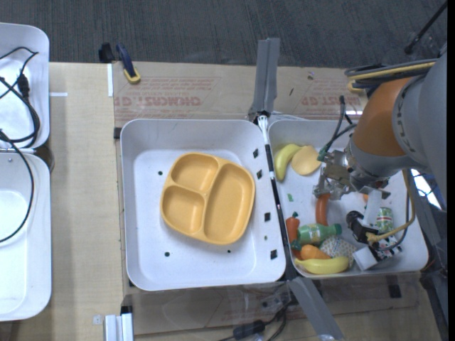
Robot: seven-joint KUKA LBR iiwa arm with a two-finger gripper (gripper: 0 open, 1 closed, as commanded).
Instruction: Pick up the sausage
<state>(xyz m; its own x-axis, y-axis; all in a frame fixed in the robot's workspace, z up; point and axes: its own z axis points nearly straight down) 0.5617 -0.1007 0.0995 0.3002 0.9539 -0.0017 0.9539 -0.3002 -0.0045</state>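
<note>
The sausage (pixel 323 209), a short red-orange piece, stands nearly upright in the middle of the right bin (pixel 419 258), with its upper end right under the gripper (pixel 328 186). The gripper hangs directly over that end, but whether its fingers are spread or closed, or touch the sausage at all, I cannot tell, since the wrist and its cables cover them. The arm (pixel 398 119) reaches in from the right and hides much of the bin's far right part. Around the sausage the bin is crowded: a yellow-green banana (pixel 284 159) and a pale yellow slice (pixel 306 160) lie near the top left corner, just beside each other; a carrot (pixel 292 229) lies against the left wall below; a green bottle (pixel 318 232) lies on its side just below the sausage; an orange piece (pixel 310 252) sits under the bottle, and a second banana (pixel 326 265), bright yellow, lies along the near wall. A grey mesh thing (pixel 337 247) rests next to the bottle, and a small can (pixel 384 219) stands to the right with black-and-white items near it, too small to name. The left bin (pixel 135 190) holds one yellow plate (pixel 208 198) with three compartments. That makes two bins, two bananas, one plate, one sausage. A black and blue clamp (pixel 122 59) lies on the bench beyond the left bin.
</note>
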